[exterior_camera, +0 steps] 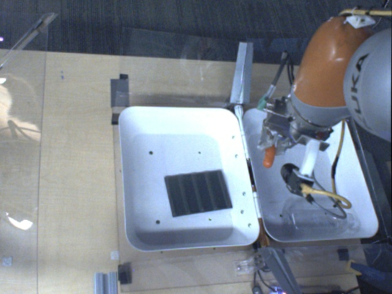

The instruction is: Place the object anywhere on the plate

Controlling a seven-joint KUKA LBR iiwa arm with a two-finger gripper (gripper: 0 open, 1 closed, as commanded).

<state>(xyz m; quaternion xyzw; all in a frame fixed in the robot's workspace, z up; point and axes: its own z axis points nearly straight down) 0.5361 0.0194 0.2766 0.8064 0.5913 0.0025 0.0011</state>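
The gripper (268,150) is clamped on a small orange object (268,160) over the right bin (362,188), near its left edge. The dark ribbed plate (198,192) lies in the left bin (139,164), toward its front edge. The adjoining bin walls stand between them.

The plate (198,192) lies flat on the floor of the left bin (138,164), a little nearer its front wall than its back one. To the right of the plate, past the wall where the two bins meet, sits the right bin (361,219). My gripper (272,144) hangs over that bin, right of the plate and slightly behind it. The small object (268,158) is at my gripper's tip, just beyond that wall. Behind and right of the plate, a bar (241,72) stands on the bench (73,164).
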